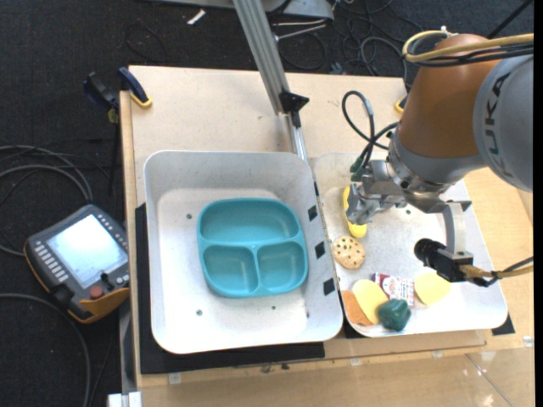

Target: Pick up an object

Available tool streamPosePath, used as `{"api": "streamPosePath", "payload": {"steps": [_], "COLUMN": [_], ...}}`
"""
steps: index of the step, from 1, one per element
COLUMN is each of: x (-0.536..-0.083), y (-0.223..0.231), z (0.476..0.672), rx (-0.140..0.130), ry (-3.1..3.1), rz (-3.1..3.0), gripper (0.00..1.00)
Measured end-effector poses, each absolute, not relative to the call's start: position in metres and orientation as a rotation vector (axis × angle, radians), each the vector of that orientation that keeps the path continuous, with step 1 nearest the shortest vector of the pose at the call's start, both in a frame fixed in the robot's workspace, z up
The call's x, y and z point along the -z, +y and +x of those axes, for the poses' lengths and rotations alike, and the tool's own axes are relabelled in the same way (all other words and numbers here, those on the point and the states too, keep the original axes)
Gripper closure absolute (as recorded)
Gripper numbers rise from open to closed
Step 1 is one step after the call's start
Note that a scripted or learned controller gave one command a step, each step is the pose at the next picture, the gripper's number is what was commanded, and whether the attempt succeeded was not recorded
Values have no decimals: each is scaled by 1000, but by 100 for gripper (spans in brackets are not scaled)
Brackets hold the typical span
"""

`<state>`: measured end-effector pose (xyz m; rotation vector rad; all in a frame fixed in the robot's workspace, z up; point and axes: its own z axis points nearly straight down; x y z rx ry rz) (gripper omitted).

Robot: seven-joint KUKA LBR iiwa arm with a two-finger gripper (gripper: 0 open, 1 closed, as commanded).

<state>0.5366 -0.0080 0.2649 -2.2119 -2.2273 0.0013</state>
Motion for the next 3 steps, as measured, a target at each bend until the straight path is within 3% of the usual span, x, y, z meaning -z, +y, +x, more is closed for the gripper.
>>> {"api": "streamPosePath", "payload": {"steps": [1,2,3], "x": [-254,-236,-237], "y": [40,94,90], "z": [540,531,532], "rx": [-2,-3,-2], "ry": [-2227,-2227,-2222], "rz": [-2212,-2211,-2220], "gripper": [100,100,0]}}
